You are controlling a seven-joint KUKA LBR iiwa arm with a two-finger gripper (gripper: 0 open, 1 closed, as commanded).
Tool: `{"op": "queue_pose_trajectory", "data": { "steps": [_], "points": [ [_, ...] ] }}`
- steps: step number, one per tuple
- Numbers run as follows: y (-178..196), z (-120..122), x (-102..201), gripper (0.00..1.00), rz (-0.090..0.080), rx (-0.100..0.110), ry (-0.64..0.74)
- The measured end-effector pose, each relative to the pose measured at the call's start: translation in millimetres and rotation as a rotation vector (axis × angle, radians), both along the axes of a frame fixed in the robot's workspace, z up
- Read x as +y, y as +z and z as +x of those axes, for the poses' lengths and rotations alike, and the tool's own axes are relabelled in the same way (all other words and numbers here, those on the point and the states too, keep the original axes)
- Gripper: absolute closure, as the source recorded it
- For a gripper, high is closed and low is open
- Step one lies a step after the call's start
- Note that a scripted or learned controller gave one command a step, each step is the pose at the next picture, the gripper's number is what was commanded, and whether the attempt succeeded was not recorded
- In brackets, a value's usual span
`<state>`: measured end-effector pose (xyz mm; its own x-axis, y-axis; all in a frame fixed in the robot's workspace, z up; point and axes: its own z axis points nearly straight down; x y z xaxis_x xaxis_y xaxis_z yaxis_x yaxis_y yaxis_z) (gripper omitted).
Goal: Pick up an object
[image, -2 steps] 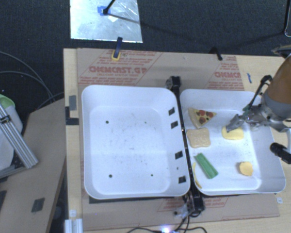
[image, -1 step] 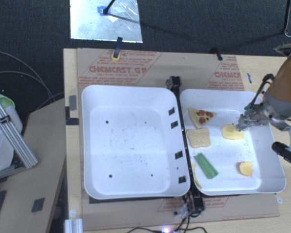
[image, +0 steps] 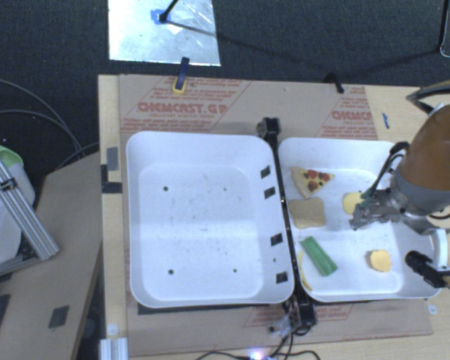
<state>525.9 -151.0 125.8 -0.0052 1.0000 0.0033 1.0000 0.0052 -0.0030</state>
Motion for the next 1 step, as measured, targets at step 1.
{"op": "queue_pose_trajectory", "data": {
  "steps": [1],
  "points": [
    [61.3,-38.7,110.2,1.0,0.003,-0.007,0.01]
  ]
}}
